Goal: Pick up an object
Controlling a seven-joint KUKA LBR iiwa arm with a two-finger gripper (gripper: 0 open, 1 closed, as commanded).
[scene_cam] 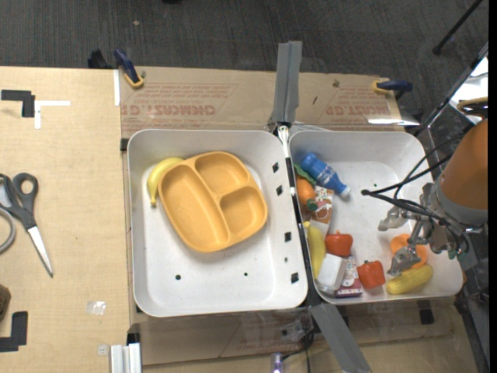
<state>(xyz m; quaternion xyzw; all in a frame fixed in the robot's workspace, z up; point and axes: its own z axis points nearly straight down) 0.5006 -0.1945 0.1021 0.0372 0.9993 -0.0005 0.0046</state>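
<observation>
Over the right bin, the hand hangs low near the front right corner, its metal fingers spread apart with nothing between them; it is released. Just under and beside it lie a small orange piece, partly covered by the fingers, and a yellow banana-shaped toy against the front wall. A red pepper-like toy sits just left of the banana. Along the bin's left wall is a crowded row: a blue bottle lying tilted, an orange ball, a yellow oblong, a red tomato shape and a white packet; several overlap and their edges are hard to make out. The arm's orange band is cut off at the right edge. The left bin, smooth white plastic, holds a glossy orange three-part plate resting over a yellow banana, mostly hidden. Scissors lie on the wooden desk.
</observation>
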